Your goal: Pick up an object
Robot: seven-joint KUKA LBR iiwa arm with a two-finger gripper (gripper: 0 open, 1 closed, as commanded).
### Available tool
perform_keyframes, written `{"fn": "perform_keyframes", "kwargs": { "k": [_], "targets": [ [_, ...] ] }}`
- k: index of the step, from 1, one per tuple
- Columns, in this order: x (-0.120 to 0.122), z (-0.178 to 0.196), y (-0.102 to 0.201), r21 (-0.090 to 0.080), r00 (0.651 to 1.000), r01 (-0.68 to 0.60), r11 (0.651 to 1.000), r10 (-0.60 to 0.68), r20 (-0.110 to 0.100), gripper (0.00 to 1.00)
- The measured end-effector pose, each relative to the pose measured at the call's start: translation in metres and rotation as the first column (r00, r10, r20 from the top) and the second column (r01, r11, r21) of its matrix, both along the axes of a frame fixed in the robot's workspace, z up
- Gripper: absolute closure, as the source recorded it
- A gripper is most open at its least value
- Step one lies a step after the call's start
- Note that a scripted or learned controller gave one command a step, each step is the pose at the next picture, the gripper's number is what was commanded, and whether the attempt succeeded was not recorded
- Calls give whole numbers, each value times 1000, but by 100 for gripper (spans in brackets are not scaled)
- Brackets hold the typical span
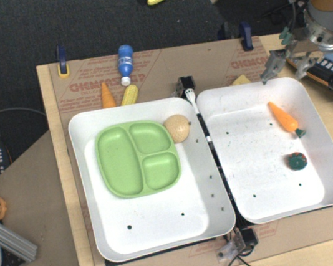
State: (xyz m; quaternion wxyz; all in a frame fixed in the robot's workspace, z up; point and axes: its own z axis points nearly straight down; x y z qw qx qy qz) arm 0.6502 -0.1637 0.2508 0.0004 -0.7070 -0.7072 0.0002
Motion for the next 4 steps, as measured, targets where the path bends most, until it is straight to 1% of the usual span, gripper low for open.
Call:
{"fn": "perform_keyframes", "kwargs": {
  "k": [1,2,3,4],
  "targets": [
    [7,-128,-63,1,1000,5,1000,-5,-8,0],
    [-30,-167,-51,7,1000,-2,1000,2,-1,0],
    [-29,-155,-53,1,1000,-2,1000,2,3,100],
    [11,-166,20,-5,1000,-5,1000,5,-19,100]
  ]
}}
